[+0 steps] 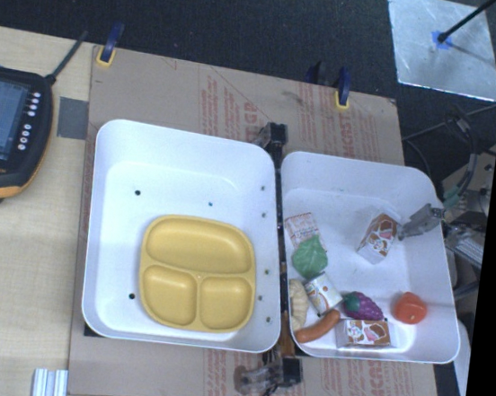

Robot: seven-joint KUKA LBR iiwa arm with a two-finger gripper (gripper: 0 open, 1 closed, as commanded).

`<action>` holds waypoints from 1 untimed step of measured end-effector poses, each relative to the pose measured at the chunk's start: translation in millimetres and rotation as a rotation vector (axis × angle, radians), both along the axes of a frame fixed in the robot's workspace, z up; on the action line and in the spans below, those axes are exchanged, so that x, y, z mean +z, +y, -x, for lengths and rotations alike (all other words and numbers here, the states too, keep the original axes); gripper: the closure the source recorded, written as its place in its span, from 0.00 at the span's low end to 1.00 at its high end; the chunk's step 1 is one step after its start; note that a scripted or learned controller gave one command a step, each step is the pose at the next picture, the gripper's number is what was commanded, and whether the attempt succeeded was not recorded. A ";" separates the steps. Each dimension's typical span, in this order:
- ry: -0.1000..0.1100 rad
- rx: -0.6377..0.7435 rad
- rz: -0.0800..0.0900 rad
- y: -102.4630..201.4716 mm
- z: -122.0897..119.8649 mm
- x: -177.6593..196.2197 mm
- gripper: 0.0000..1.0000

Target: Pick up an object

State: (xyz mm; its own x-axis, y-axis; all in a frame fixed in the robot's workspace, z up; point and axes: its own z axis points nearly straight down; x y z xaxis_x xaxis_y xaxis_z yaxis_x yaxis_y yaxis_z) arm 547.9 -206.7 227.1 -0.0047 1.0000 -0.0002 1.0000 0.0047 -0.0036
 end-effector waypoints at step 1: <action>0.002 0.001 0.000 -4.4 -87.2 -88.0 0.00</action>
State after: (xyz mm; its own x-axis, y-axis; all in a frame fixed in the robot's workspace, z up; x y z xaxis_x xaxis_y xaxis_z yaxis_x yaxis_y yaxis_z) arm 635.1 -211.2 139.1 -0.0057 1.0000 -0.0001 1.0000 0.0057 -0.0055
